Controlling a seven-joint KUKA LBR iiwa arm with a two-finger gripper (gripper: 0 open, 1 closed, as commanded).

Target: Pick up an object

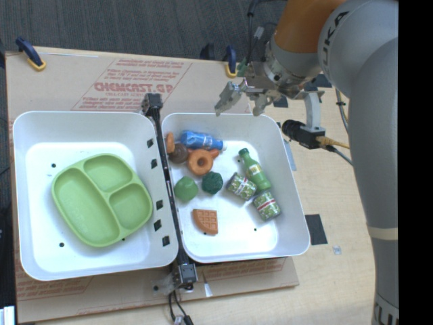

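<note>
My gripper (pixel 242 103) hangs open above the far rim of the right bin (pixel 287 181), fingers spread and nothing between them. In that bin lie a blue bottle (pixel 200 140), a brown donut (pixel 200 162), a dark brown piece (pixel 178 154), a light green ball-like toy (pixel 186 189), a dark green one (pixel 212 182), a waffle (pixel 206 221), a green bottle (pixel 254 170) and two green cans (pixel 240 186) (pixel 267 205). The blue bottle is the nearest to the fingers, just below and left of them.
The left bin (pixel 27 181) holds a light green divided plate (pixel 103 198). A black clamp strip (pixel 162 181) runs between the bins. The arm's grey body (pixel 369 100) fills the right side. A cardboard sheet (pixel 128 83) lies behind the bins.
</note>
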